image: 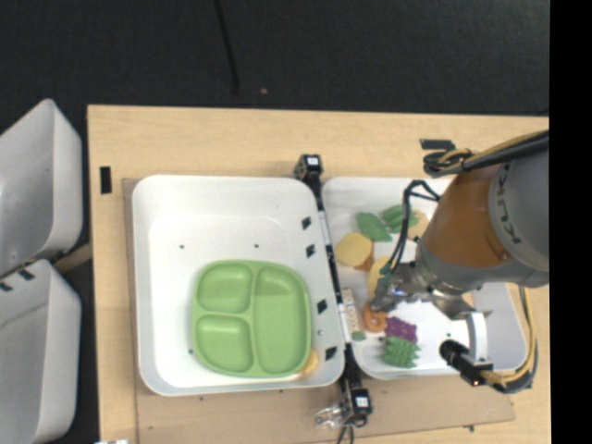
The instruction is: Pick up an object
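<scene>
Arm (472, 229) reaches in from the bench's right edge over the right bin (513, 326). Pincer (381, 296) sits low near that bin's left wall, about midway along it. Whether it is wide, narrow or gripping something: cannot tell, the wrist body and cables cover it.

Candidate objects all lie in the right bin's left half:
- small orange piece (374, 320) just below the pincer tip, close to the left wall, touching or nearly touching the pincer; likeliest target
- purple piece (400, 327) just right of the orange one
- green spiky piece (400, 351) toward the near-left corner
- yellow round piece (354, 249) toward the far side, by the left wall
- green flat pieces (374, 225) near the far-left corner
- another yellow bit (378, 268) partly under the arm

Left bin (153, 248) carries a green divided plate (252, 317) in its near half, with a tan scrap (309, 362) at the plate's near-right corner. Not the arm's concern, judging by pose.

Step in hand, by my read: final descent and close on the orange piece. To do it well:
- centre over the piece before closing; it is small and crowded by the purple one
- keep off the left wall, which is tight on that side
- go down fully to the bin floor, since a low piece slips out of a shallow grip
- lift straight up and check something is actually held

Risk: pinching two pieces or clipping the wall.
</scene>
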You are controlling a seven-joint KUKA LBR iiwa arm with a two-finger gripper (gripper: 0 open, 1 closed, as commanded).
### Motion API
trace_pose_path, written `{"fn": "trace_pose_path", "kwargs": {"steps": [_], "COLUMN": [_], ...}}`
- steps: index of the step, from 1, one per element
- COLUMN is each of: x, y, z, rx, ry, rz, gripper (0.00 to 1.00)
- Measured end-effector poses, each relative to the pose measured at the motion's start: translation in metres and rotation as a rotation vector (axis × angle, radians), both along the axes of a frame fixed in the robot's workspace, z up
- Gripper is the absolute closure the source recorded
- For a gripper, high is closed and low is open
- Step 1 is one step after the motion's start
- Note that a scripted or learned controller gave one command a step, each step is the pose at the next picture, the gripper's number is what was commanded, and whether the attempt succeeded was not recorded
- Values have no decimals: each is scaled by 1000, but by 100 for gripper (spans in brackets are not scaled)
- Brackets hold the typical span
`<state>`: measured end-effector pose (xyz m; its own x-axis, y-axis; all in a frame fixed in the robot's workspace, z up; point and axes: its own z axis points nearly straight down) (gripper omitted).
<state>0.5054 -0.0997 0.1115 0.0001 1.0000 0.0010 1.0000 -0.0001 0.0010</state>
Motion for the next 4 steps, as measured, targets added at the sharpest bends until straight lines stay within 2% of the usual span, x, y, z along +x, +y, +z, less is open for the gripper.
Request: {"fn": "trace_pose_path", "kwargs": {"steps": [1, 2, 3, 4], "x": [-13, -13, 0, -20], "y": [54, 124, 216, 261], "z": [136, 261, 298, 111], "rx": [0, 0, -2, -8], "ry": [-6, -8, 2, 25], "rz": [10, 13, 14, 10], "gripper": [100, 100, 100, 100]}}
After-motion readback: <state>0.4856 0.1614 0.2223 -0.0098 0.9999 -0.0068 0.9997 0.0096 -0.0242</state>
